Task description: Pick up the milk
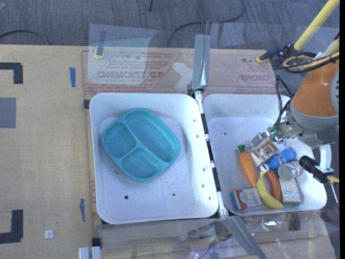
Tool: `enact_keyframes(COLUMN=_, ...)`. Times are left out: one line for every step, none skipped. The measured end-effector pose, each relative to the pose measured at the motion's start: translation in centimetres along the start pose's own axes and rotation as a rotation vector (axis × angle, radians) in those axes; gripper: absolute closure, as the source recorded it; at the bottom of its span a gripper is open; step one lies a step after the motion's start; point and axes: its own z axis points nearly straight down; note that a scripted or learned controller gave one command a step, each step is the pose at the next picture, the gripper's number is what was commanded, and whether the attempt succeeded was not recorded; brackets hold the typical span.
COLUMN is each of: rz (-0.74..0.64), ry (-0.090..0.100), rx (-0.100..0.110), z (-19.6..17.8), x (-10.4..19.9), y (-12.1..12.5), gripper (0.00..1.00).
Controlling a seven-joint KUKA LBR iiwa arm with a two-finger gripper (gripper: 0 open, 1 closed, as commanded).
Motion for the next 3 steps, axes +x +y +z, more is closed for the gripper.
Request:
enact_keyframes(rz=0.006, ry=-0.001, rx=0.001, z=-0.8, x=-0.3, y=-0.2, gripper=1.0)
enact_keyframes(rz=0.005, ry=-0.001, rx=0.001, z=-0.8, x=-0.2, y=-0.2, gripper=0.0)
enact_keyframes(rz=-0.166, ry=-0.001, rx=0.001, z=0.1, x=3.0, y=-5.5, gripper=0.0)
